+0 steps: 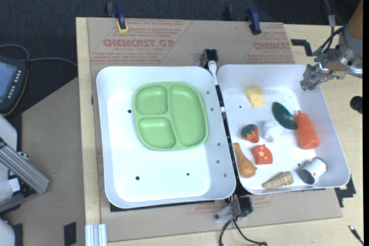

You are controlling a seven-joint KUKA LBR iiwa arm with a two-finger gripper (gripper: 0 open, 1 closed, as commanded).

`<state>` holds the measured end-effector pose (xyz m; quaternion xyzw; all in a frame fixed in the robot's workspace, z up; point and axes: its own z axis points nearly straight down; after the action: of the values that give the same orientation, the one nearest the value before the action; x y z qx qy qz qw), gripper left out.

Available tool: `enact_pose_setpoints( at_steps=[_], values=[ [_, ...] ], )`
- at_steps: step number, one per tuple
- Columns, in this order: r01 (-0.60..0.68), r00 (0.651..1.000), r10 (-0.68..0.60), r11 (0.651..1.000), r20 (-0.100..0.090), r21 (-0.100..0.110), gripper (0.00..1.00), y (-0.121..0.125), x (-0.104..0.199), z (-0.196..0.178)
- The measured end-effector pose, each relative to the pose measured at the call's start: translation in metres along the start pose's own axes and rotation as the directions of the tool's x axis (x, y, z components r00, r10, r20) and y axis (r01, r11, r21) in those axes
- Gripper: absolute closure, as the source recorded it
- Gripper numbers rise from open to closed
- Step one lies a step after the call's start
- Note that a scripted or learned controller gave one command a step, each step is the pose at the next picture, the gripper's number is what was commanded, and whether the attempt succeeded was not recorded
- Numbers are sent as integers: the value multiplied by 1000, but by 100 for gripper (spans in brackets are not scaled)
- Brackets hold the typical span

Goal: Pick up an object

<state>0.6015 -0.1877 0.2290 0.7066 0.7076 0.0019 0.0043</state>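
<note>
Jaw state cannot be told at the gripper (312,79), seen above the right bin's (340,150) far right corner with nothing visibly held. No pick has been made; descent, grasp and lift are judged outstanding. Nearest are an orange bottle (307,130) and a dark green piece (283,115), lying touching, which may crowd a grasp.

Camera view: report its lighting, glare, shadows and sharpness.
Camera view: even, soft overhead light; the left bin is bright, nearly washed out, around the green tray; toys in the right bin cast faint, short shadows; the gripper looks slightly soft; bench edges bow mildly.
</note>
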Motion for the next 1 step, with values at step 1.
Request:
enact_pose_setpoints(
  at_steps=[1],
  values=[
    [4,1000,-4,1000,-6,9,100,-10,54,-10]
  ],
)
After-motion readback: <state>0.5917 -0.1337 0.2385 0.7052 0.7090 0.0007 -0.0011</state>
